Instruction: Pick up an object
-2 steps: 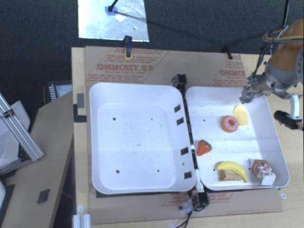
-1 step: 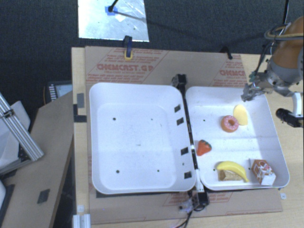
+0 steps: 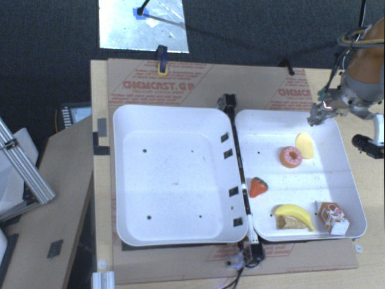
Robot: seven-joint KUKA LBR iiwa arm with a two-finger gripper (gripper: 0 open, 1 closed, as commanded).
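Two shallow white plastic bins with rounded corners sit side by side on a brown cardboard sheet printed with faded red lettering. The left bin has a smooth, matte floor marked by a few small dark dots. A row of black clips runs along the seam between the two bins.

The right bin holds several toy food items. Toward its far side lies a round pink doughnut with a hole through its middle, and touching it on the right is a pale yellow, smooth, egg-like piece. Near the seam, on the left side of this bin, rests a small red strawberry with a green top. Along the near wall a curved yellow banana lies over a tan, bread-like slab, and just to the right stands a small boxy carton, red and white with printed faces.

The gripper hangs above the far right corner of the right bin, a dark metallic tool on the grey arm with its orange band, apart from every item. Whether its tips are apart or together cannot be told at this size and angle; nothing is seen between them.

Beyond the cardboard, a crinkled silvery sheet lies on dark carpet.
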